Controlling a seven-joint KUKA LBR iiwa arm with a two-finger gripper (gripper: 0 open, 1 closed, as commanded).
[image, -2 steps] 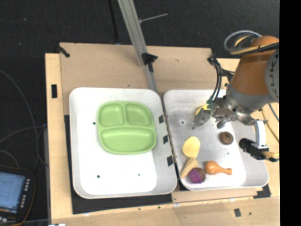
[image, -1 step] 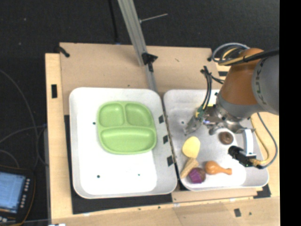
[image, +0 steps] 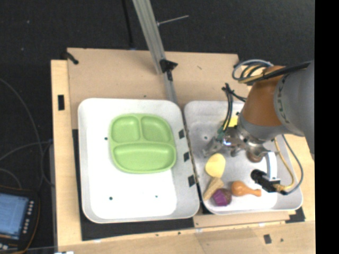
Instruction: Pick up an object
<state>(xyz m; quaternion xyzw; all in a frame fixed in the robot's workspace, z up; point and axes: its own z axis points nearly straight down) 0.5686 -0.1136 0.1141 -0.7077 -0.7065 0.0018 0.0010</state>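
In the right bin [image: 197, 120] lie a pale yellow round object [image: 215, 165], a tan cone-shaped piece [image: 212, 186], a purple object [image: 222, 197] and an orange gourd-shaped object [image: 243, 189]. My gripper [image: 226, 141] hangs low over the bin's middle, just above and slightly right of the yellow object. The wrist and its cables cover the fingers. I see nothing held in it.
The left bin [image: 95, 194] holds a green three-compartment plate [image: 142, 143]. A metal pole [image: 150, 28] slants up from between the bins at the back. The grey arm [image: 291, 102] with its orange band [image: 260, 103] covers the right bin's right side.
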